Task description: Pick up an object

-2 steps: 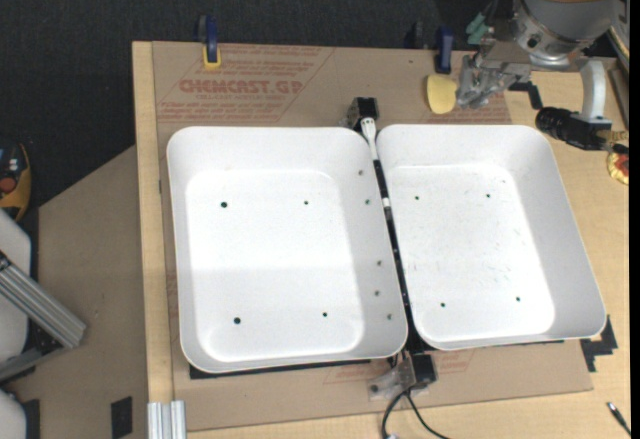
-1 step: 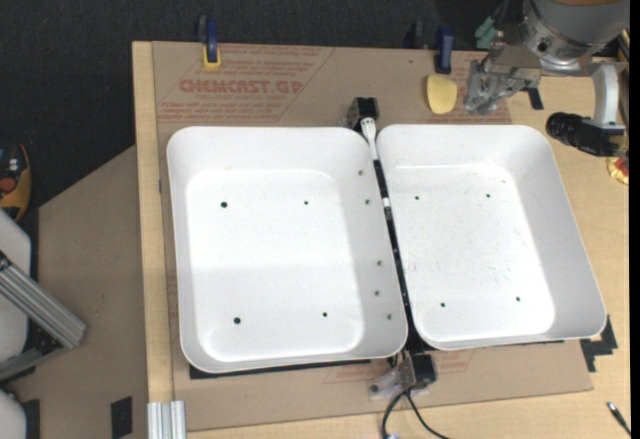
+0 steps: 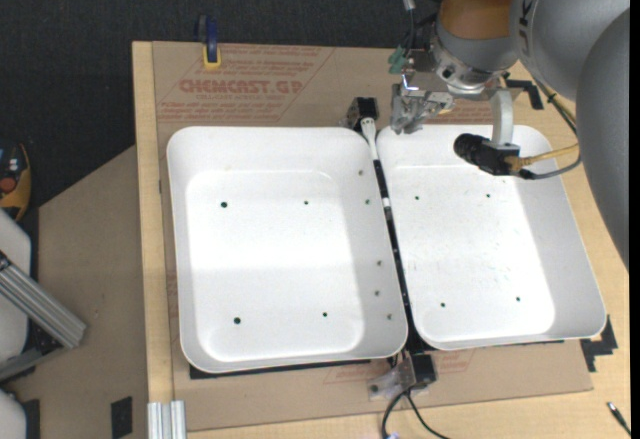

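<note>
Blue clamp (image 3: 210,40) is sitting on the board's (image 3: 150,227) far edge, and a black clip (image 3: 361,112) is at the seam between left bin (image 3: 270,257) and right bin (image 3: 480,257). Gripper (image 3: 408,119) is hanging just beside that clip. You can't tell its grip state, or where the object is lying.

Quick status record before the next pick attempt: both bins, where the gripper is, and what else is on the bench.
left bin: bare white floor with a few small dark dots
right bin: same bare white floor and dots
gripper: over the right bin's far left corner, by the rim
arm: grey with orange band, reaching in from the view's right
board: brown sheet under both bins, printed CHEMCAST GP
blue clamp: on the board's far edge, beyond the left bin
black clip: at the far end of the seam between the bins
</note>
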Controlling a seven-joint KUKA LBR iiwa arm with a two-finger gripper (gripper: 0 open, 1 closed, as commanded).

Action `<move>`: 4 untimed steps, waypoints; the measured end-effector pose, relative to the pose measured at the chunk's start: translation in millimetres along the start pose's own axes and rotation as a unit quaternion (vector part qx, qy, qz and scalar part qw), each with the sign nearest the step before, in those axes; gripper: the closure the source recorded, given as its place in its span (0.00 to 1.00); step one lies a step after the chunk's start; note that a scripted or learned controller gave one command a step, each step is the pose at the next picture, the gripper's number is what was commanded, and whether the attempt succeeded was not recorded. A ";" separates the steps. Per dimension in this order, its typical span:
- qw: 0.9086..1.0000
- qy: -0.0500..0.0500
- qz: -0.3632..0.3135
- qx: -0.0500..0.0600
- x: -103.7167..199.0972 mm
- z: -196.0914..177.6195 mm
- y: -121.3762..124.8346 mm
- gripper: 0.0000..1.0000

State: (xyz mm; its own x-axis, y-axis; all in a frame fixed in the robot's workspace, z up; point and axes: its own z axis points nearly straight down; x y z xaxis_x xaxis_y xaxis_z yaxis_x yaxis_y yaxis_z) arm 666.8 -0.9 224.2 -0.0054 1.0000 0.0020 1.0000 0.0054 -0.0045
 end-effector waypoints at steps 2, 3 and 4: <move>1.000 0.000 0.000 0.002 108.7 -28.2 -1.4 1.00; 1.000 -0.001 0.004 -0.001 82.1 -50.6 -17.3 1.00; 1.000 -0.002 0.005 -0.006 23.9 -96.8 -12.5 1.00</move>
State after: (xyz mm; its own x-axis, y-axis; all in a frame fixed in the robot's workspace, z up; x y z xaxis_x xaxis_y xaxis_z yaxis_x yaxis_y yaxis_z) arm 654.6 22.8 321.1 0.0045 1.0000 -0.0017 1.0000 -0.0045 0.0069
